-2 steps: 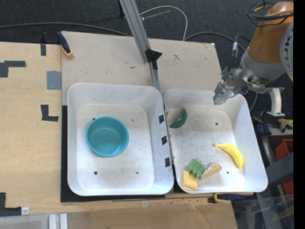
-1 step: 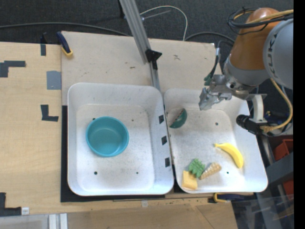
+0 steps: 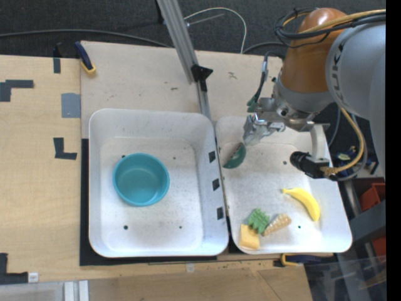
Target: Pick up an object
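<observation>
- While the arm reaches into the right bin, the jaws hang just above a dark green object near the bin's left wall.
- Whether they are parted or closed, I cannot tell.
- The green object appears unlifted; grasping and raising remain.

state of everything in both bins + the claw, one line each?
teal bowl: upright, in left bin
dark green piece: right bin, far left corner, just below the claw
banana: lying flat, right bin
green toy, yellow block, tan cone: clustered at near edge
claw: grip unclear
</observation>
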